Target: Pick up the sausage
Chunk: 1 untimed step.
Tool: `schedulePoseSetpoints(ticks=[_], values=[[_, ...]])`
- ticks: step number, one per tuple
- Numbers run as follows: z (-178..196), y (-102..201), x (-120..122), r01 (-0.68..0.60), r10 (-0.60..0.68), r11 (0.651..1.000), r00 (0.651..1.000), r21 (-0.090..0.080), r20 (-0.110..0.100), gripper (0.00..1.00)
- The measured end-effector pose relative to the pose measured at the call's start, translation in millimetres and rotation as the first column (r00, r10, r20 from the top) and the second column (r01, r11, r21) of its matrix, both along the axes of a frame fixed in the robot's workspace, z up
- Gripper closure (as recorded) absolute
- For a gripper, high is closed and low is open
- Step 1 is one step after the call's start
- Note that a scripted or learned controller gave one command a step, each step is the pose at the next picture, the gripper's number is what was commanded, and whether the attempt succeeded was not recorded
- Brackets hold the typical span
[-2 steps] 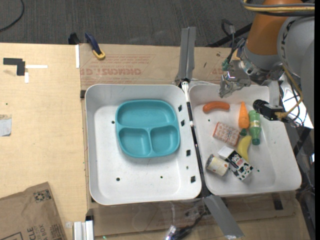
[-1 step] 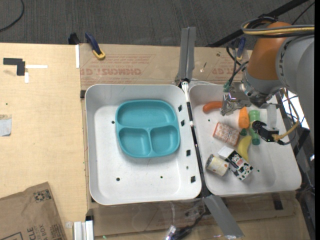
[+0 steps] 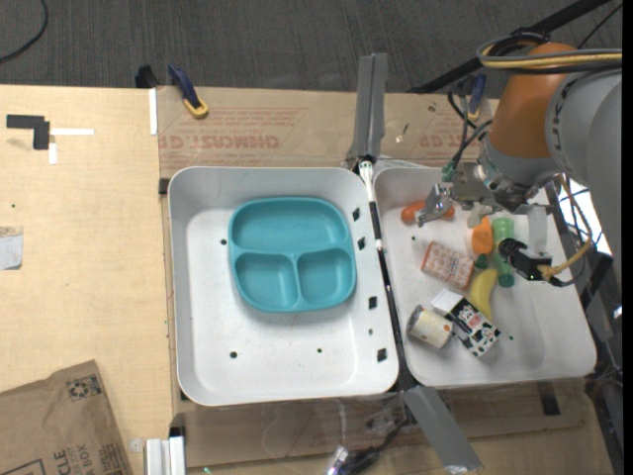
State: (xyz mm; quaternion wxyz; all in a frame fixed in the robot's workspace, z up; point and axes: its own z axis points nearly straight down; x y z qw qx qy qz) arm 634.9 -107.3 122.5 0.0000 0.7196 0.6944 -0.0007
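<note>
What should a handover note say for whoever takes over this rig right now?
Gripper: low in the right bin, near its back left corner; grip state unclear.
Sausage: a small orange-red piece right beside the gripper; not visibly held.
Other toys, including a banana and a small carton, lie in the same bin. The teal plate sits in the left bin.
Done: the approach. Left: confirm the grasp and lift.
</note>
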Motion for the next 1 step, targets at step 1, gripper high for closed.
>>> schedulePoseSetpoints(ticks=[1], values=[[-30.6,10.9,13.7,-0.129,0.129,0.992,0.992,0.0,0.0,0.0]])
